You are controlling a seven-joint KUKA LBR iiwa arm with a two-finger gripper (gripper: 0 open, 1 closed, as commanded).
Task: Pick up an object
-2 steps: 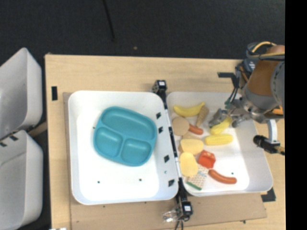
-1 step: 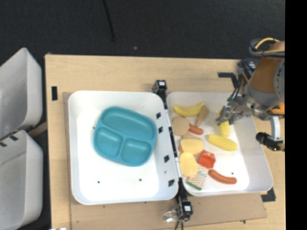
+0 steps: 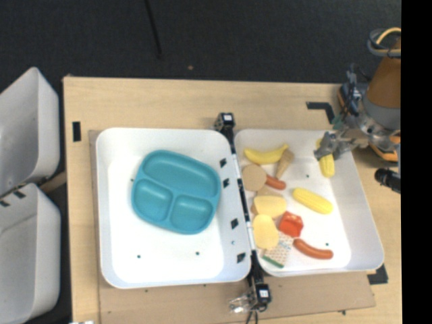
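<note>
Arm (image 3: 385,79) cut off at right edge, pincer (image 3: 332,147) partly covering small yellow piece (image 3: 327,165)

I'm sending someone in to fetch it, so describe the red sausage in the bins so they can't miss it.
Go to the right bin, the one crowded with toy food beside the bin with the blue plate. Look along its near edge. The red sausage lies there, just below a red block; it is longer than the small sausage farther back.

Two white bins side by side, left bin (image 3: 108,248), right bin (image 3: 358,235), one blue divided plate (image 3: 177,191), one banana (image 3: 264,155), two corn cobs (image 3: 312,200) (image 3: 327,165), two sausages (image 3: 313,250) (image 3: 275,182), one red pepper piece (image 3: 291,224).
</note>
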